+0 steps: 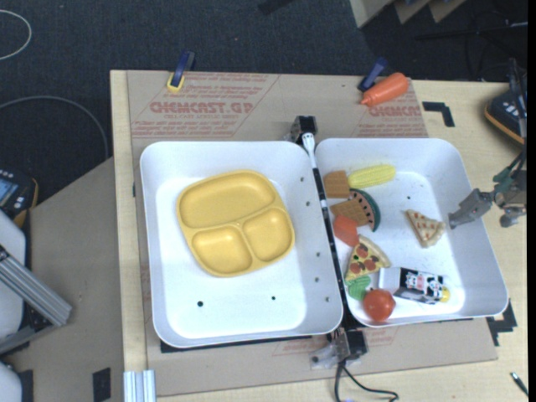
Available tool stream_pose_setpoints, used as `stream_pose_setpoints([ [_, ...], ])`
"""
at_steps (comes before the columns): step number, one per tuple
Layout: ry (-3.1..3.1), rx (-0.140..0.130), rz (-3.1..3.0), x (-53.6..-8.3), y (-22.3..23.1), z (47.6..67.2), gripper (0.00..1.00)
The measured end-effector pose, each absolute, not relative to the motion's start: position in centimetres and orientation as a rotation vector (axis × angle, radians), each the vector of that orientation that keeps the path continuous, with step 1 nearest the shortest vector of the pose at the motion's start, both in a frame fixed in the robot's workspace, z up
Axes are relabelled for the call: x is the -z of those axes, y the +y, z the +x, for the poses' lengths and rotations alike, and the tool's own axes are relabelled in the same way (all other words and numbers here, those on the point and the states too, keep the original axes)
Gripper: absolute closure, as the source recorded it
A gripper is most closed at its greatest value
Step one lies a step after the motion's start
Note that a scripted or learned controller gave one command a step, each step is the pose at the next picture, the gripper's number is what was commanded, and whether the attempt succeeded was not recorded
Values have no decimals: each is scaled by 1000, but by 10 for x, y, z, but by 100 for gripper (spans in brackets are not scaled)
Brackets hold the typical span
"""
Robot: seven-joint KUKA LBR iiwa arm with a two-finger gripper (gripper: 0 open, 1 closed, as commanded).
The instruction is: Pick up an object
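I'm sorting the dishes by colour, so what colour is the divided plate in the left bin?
Yellow: the divided plate shows plainly in the camera view.

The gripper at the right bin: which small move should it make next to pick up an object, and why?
Probably a short move to the camera view's left, then down over the waffle wedge. The gripper sits at the right bin's right rim with nothing visibly between its fingers, and the wedge is the nearest toy, lying apart from the crowded pile by the divider.
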State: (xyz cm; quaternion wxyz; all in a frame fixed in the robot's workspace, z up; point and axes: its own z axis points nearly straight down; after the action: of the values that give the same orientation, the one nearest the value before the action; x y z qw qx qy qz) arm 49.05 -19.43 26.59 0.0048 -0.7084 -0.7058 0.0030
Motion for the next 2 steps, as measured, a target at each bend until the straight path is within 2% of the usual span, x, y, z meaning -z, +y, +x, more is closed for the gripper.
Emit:
stream_pose_setpoints([
  [1, -2222, 0, -2222, -272, -194, 493, 0],
  [2, -2217, -2, -2219, -229, -197, 491, 0],
])
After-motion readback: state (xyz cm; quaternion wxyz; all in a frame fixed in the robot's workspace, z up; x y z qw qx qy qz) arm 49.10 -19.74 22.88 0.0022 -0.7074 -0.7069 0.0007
